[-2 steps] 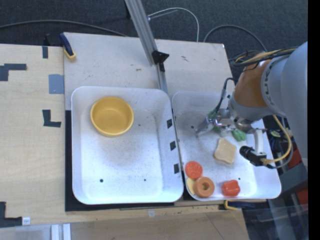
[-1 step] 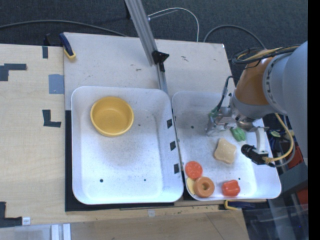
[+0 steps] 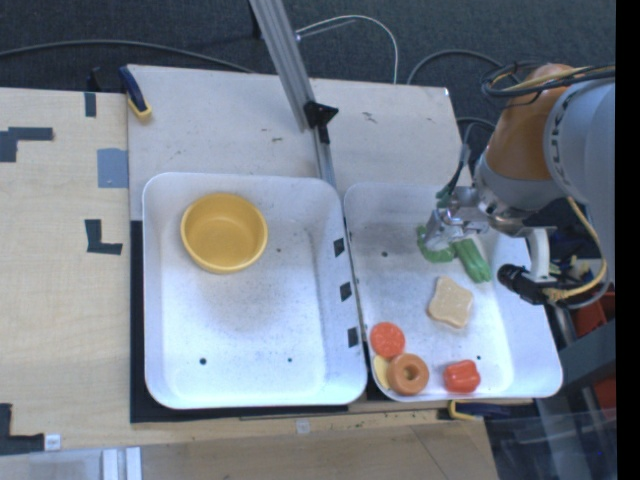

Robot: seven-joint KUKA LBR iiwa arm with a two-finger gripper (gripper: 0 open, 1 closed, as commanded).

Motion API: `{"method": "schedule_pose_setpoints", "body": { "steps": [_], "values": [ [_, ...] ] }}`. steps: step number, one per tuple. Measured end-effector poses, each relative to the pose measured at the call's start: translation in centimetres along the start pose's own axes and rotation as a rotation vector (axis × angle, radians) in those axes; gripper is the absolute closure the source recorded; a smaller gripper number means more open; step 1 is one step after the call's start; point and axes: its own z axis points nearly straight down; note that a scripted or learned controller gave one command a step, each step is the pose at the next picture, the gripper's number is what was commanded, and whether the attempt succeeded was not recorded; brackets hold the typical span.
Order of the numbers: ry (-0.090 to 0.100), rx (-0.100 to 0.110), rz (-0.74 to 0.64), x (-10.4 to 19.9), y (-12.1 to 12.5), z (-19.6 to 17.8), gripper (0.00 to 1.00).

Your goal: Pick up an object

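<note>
So the bench [image 3: 60, 268] is light wood on the left with a paler board [image 3: 230, 118] laid toward the back. Two shallow white bins sit on it side by side, edges touching: left bin [image 3: 160, 298] and right bin [image 3: 520, 358]. Some dark tape marks [image 3: 95, 236] are stuck on the wood, plus a yellow-and-blue clamp [image 3: 135, 93] near the board's back left corner.

Left bin [image 3: 160, 298] lies open except yellow bowl [image 3: 224, 231].

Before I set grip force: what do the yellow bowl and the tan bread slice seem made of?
Yellow bowl: probably hard plastic, with an even colour and a smooth, slightly glossy rim. Bread slice: likely a matte foam or plastic toy; the view leaves this open.
</note>
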Motion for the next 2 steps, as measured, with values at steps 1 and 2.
{"method": "schedule_pose_setpoints", "body": {
  "steps": [1, 2],
  "values": [
    [0.000, -0.002, -0.001, 0.4, 0.8, -6.1, 1.00],
    [0.000, -0.001, 0.000, 0.6, 0.8, -10.3, 1.00]
  ]
}}
